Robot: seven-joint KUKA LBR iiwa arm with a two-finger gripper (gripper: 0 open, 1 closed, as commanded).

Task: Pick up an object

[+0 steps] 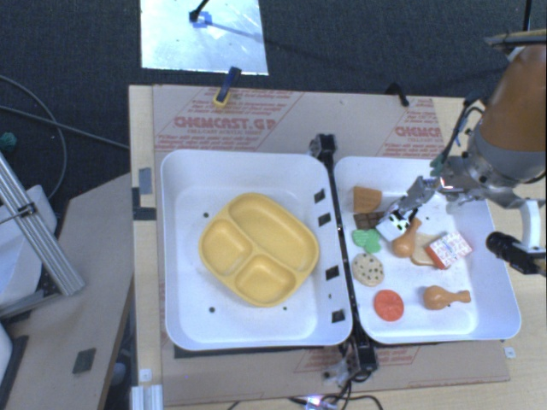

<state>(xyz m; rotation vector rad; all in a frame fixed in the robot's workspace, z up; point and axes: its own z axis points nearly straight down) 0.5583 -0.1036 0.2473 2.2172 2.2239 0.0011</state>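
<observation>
In the right bin (496,314), toy food is lying scattered: a tan drumstick (407,240) at the centre, with the gripper (395,223) hovering just over its ten o'clock end. Whether the claw is open or closed cannot be told. A green piece (367,240) is sitting at nine o'clock from the drumstick, a brown wedge (367,200) at eleven, a red-white box (449,248) at three, a speckled cookie (368,270) at seven, a red disc (389,305) at six and a second drumstick (444,297) at five. The left bin (184,314) is holding a yellow divided plate (259,248).
</observation>
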